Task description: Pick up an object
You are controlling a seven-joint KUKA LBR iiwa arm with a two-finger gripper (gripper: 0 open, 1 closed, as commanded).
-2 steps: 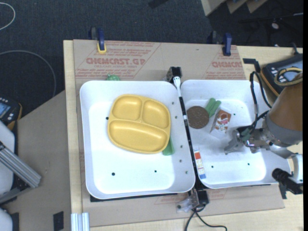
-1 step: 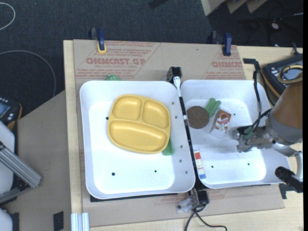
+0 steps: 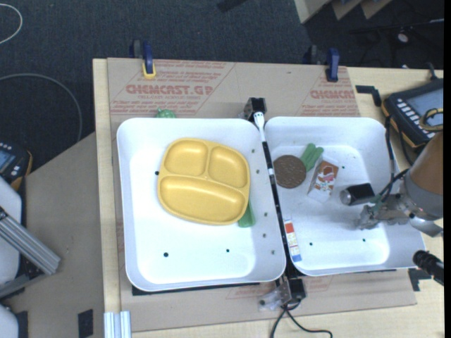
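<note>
In the right bin (image 3: 331, 248) lie a brown round disc (image 3: 289, 171), a green stick-shaped piece (image 3: 310, 153) behind it, and a small white and red packet (image 3: 324, 179). My gripper (image 3: 367, 220) hangs low over the right half of this bin, to the right of the packet and apart from it. Nothing shows held in it. The left bin (image 3: 197, 255) holds a yellow divided plate (image 3: 204, 182), with a green piece (image 3: 246, 217) poking out from under the plate's right edge.
A long thin black and white rod (image 3: 271, 182) lies along the rims between the two bins. A small green thing (image 3: 165, 113) sits on the board behind the left bin. Blue clamps (image 3: 147, 58) hold the board's far edge.
</note>
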